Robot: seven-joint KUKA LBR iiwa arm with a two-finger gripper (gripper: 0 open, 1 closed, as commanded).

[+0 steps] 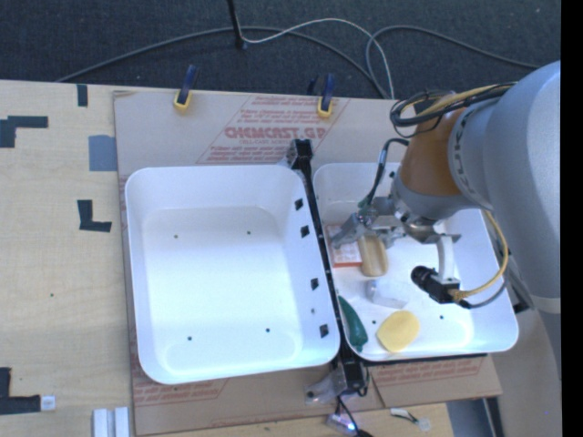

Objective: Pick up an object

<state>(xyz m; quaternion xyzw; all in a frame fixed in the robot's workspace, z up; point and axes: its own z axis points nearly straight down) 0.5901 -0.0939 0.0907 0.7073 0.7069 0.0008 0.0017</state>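
My gripper hangs low in the right bin, near its left wall. Directly under and in front of it lies a tan, rounded block, which seems to touch the gripper's tip. A small white card with red print lies just to the left of the block. Nearer the front are a small clear piece, a yellow rounded object and a dark green object along the left wall.
The left bin sits beside the right one, with a black divider rail between them. A black cable connector hangs from the wrist over the right bin. Two clamps hold the cardboard at the back.
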